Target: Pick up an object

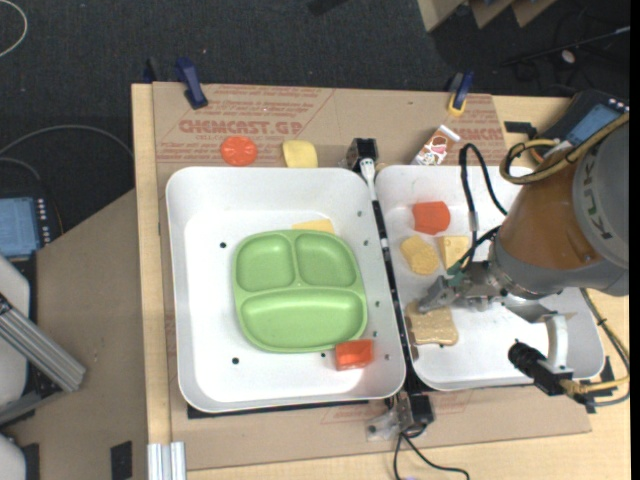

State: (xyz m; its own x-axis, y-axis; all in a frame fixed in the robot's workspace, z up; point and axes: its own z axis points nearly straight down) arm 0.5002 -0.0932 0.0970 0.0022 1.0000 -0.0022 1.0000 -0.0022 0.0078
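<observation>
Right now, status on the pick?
Gripper low in right bin, over toast slice. Nothing seen held. Yellow pieces, red block close behind.

Robot arm reaches over the right of two white bins on a cardboard-topped counter (330, 118).

The tool (441, 294) hangs low over the right bin (480, 368), just above a tan toast-like piece (433, 330); a red block (431, 217) and two yellow pieces (421, 256) lie nearby. The left bin (200, 268) holds a green divided plate (298, 290), an orange block (353, 354) at its lower edge and a pale yellow piece (315, 226) behind it. An orange disc (238, 151) and a yellow block (299, 154) sit outside on the counter.
</observation>
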